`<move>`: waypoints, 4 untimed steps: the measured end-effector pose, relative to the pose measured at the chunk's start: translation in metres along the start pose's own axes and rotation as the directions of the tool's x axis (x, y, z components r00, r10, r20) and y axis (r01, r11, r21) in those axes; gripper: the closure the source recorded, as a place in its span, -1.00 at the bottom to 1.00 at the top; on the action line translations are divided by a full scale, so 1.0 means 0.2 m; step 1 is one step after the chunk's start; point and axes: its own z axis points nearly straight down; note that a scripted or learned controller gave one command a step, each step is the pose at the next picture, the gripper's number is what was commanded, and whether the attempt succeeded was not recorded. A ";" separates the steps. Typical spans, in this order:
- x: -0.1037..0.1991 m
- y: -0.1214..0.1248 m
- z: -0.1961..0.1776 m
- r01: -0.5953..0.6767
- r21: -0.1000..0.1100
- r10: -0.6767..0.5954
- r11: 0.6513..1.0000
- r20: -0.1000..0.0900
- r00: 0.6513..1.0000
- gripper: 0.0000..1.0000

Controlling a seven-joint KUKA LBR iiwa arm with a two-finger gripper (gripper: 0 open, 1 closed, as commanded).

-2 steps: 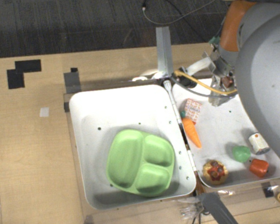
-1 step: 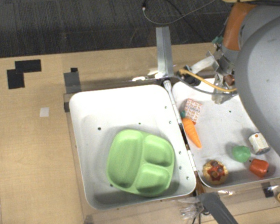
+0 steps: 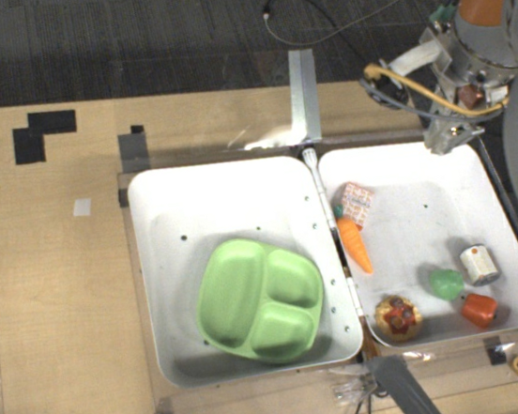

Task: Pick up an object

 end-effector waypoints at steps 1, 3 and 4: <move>0.21 -0.26 0.38 -0.002 0.001 0.002 1.000 0.003 1.000 1.00; 0.18 0.08 0.57 0.009 0.000 -0.009 1.000 0.004 1.000 1.00; 0.11 0.29 0.60 0.081 0.001 -0.081 0.997 0.005 0.997 1.00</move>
